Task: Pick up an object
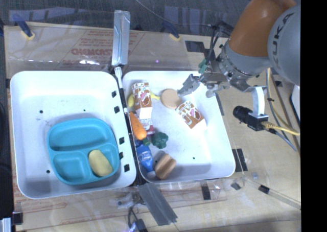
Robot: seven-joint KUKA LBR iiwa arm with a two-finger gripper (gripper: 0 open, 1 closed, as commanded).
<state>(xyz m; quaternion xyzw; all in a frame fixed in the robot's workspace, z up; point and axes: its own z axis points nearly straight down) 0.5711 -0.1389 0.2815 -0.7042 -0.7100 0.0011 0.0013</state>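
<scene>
Bread roll [164,165] lies low in right bin [214,144]; gripper [196,85] above, fingers spread, holding nothing

bench [265,175] with two white bins [30,88] side by side

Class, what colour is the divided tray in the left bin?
Light blue; the tray shows plainly in the camera view.

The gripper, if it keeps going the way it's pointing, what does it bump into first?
Probably the round tan cookie. The gripper points left across the right bin, and the cookie lies just past its tip. Its height above the cookie is hard to judge.
</scene>
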